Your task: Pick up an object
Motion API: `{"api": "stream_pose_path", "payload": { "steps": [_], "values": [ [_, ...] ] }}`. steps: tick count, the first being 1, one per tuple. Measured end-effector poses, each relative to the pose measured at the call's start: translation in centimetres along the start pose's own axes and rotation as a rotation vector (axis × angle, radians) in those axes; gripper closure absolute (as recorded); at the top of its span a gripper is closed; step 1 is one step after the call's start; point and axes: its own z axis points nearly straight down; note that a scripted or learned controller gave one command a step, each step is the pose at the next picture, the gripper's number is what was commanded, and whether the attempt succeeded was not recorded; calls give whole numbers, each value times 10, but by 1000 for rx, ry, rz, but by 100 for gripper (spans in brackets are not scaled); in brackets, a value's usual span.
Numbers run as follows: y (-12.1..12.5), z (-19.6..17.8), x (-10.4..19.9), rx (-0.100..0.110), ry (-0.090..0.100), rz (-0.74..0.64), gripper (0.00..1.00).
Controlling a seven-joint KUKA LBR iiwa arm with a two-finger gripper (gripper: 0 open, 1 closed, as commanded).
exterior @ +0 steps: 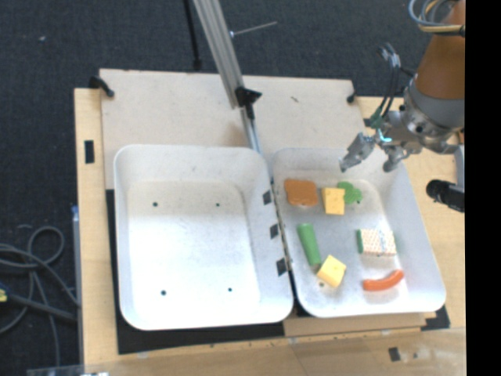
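Observation:
The right bin (pixel 415 233) holds several small objects: a brown block (pixel 300 193), a yellow block (pixel 334 201) with a green piece (pixel 351 192) beside it, a green cylinder (pixel 309 244), a second yellow block (pixel 331 271), a checkered white-and-pink block (pixel 378 242) and an orange-red sausage shape (pixel 383 281). My gripper (pixel 371 155) hangs open above the bin's far edge, up and to the right of the yellow and green pieces. Nothing sits between its fingers.
The left bin (pixel 133 210) lies beside the right one, sharing a divider with black clips (pixel 275 229). A slanted aluminium post (pixel 221 45) rises behind the bins. Cables (pixel 27 265) lie off the bench at the left.

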Motion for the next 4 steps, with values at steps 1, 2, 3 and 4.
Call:
{"api": "stream_pose_path", "payload": {
  "steps": [1,2,3,4],
  "values": [
    [1,-3,0,-5,0,-1,0],
    [-8,43,-1,0,-4,5,0],
    [-4,89,-9,0,-4,6,0],
    [-8,149,-4,2,-3,7,0]
  ]
}}
